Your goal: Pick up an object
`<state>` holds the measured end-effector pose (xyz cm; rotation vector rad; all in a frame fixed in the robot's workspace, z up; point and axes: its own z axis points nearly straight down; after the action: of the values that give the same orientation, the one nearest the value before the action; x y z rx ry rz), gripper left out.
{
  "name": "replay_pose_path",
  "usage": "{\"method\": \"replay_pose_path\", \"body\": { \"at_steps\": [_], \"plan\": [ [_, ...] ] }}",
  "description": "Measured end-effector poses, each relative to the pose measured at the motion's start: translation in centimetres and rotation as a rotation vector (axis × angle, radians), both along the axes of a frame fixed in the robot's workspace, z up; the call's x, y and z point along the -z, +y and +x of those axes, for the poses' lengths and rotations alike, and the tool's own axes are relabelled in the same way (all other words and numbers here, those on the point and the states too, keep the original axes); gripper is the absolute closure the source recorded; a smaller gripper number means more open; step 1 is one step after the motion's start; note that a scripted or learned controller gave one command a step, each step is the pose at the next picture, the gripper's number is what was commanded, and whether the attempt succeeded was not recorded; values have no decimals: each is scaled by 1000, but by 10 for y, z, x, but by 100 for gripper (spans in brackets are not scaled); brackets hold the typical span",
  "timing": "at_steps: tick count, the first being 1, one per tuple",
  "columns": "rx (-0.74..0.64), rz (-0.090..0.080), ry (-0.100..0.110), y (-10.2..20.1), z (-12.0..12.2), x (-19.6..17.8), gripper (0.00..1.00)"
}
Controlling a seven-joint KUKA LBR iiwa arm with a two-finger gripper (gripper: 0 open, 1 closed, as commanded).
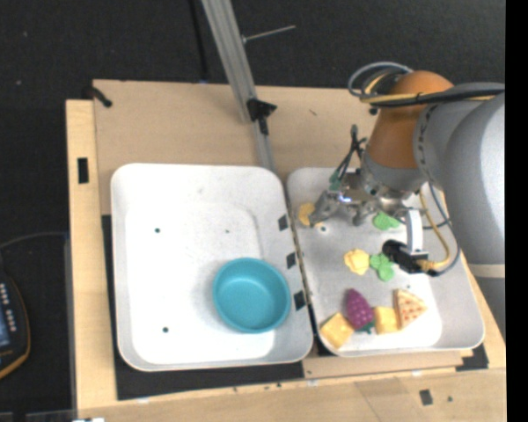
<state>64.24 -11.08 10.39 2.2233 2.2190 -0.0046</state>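
Obstruction: arm point(458, 148) overhangs right bin point(453, 323), upper part.
End effector point(339, 202): finger state cannot tell.
Right bin: purple grapes point(359, 309), pizza slice point(410, 306), yellow block point(337, 330), lower frame.
Left bin point(158, 200): blue bowl point(251, 294).

Arm point(462, 161): grey, in from the right, bent down steeply.
Band point(400, 134): orange, right above the wrist, up and right of the gripper.
Gripper point(339, 202): low, pointing down-left from the wrist.

Grey arm point(462, 174) at frame right, orange wrist band point(405, 126), looped cables above, seemingly yellow wires beside.
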Motion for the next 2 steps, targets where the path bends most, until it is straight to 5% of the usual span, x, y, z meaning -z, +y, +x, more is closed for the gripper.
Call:
{"method": "replay_pose_path", "body": {
  "at_steps": [1, 2],
  "plan": [
    [3, 1, -7, 0, 2, -13, 100],
    [3, 1, -10, -3, 2, -78, 100]
  ]
}}
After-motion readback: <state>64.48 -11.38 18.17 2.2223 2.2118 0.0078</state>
